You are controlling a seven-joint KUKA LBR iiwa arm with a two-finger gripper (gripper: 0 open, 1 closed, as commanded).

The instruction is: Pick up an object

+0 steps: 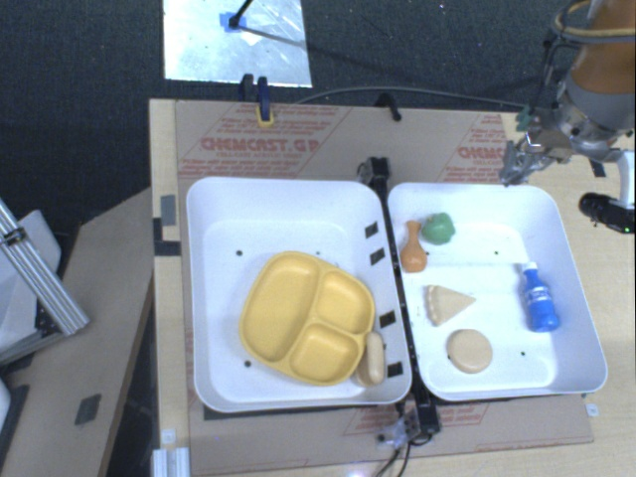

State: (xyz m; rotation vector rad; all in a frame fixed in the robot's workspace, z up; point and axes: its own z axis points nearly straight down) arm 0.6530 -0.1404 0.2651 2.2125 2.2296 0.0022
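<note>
Above the right bin's (571,296) far edge hung the gripper (519,162); whether it was released or clenched, I cannot tell. Nearer lay a blue bottle (539,299).

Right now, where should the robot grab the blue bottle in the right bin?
Probably around the middle of the blue bottle, coming straight down. It lies flat on the right bin floor with bare space on both long sides, so the fingers could close across its narrow width.

both white bins (298,199) are looking like smooth, slightly glossy plastic. the yellow divided plate (306,316) is showing a matt plastic surface. the blue bottle (540,298) is gleaming like shiny plastic. the bench top (328,132) is appearing as matt brown cardboard with red print. the sheet (237,26) behind is shining like bare metal.
</note>
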